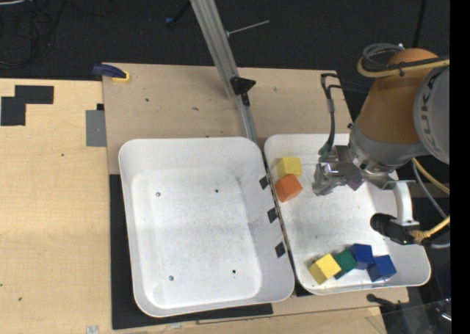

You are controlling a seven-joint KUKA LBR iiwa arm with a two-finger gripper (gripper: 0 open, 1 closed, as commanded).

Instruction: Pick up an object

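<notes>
Camera view: an orange block (pixel 288 188) (no clear long axis) lies at the right bin's (pixel 345 236) ten o'clock, touching a yellow block (pixel 288 167). The gripper (pixel 325 183) hangs at three o'clock of it; its grip state I cannot tell. Blue, green and yellow blocks (pixel 351 263) cluster at six o'clock. The bench (pixel 169 101) is light wood.

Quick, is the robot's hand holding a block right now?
Gripper: over the right bin, near the orange block. Open or closed cannot be told, and no block shows in it.
</notes>
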